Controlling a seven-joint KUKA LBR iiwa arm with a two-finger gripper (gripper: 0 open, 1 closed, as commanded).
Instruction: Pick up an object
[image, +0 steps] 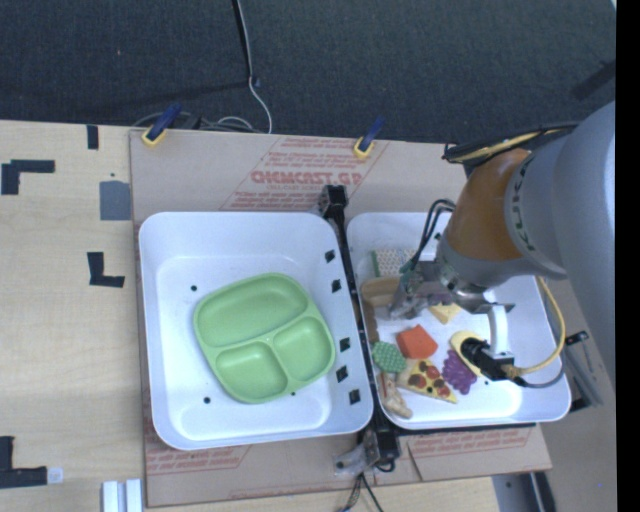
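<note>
Two white bins sit side by side on a brown card sheet (300, 180). The left bin (160, 300) holds a green plate (265, 335) with three parts, lying in the middle. The right bin (535, 405) holds little toy foods, and the arm (500, 215) comes in over it from 3 o'clock. The claw (412, 300) is low over the bin's 9 o'clock side, right by a tan piece (378, 291) near the wall between the bins. I cannot tell if the claw is open or closed, or if it has hold of anything. A red piece (417, 342) lies at 6 o'clock from the claw. A green waffle (388, 356) is close beside the red piece, at its 8 o'clock. A pizza slice (428, 380) lies at 6 o'clock from the red piece, and purple grapes (460, 372) touch the slice at its 3 o'clock side. A yellow piece (444, 312) peeks out at 4 o'clock from the claw. A brown bun (396, 402) lies near the bin's 7 o'clock corner. A green striped piece (387, 262) sits at 11 o'clock from the claw.
</note>
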